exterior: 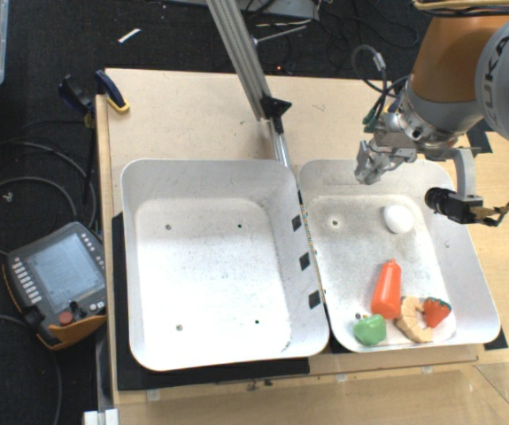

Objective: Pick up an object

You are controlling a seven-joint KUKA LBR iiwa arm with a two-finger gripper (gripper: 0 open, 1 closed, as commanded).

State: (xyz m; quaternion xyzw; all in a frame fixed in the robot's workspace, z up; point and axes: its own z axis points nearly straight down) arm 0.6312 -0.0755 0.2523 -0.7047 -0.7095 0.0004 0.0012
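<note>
Arm (475, 51) enters from the right, grey with the orange band above the wrist. Its gripper (371, 168) hangs over the far edge of the right bin (325, 264), pointing down and toward the left. We see nothing between its tips, but at this angle we cannot tell whether it is released or clenched.

All candidate objects lie in the right bin. A white egg-shaped ball (398, 219) rests in the far part of the bin, near the gripper but apart from it, below and to its right in the view. An orange carrot-shaped piece (386, 289) lies nearer the front, roughly along the bin's length. Just in front of it sits a green rounded item (371, 329), touching or nearly touching the carrot's lower end. Beside that, toward the right corner, we note a tan pastry-like piece (412, 320) with a red strawberry-like item (436, 310) against its right side.

The left bin (139, 202) sits side by side with the right one, rims meeting at the middle. A teach pendant (55, 282) rests on the floor left of the bench (183, 122). A metal pole (241, 47) slants in from above.
</note>
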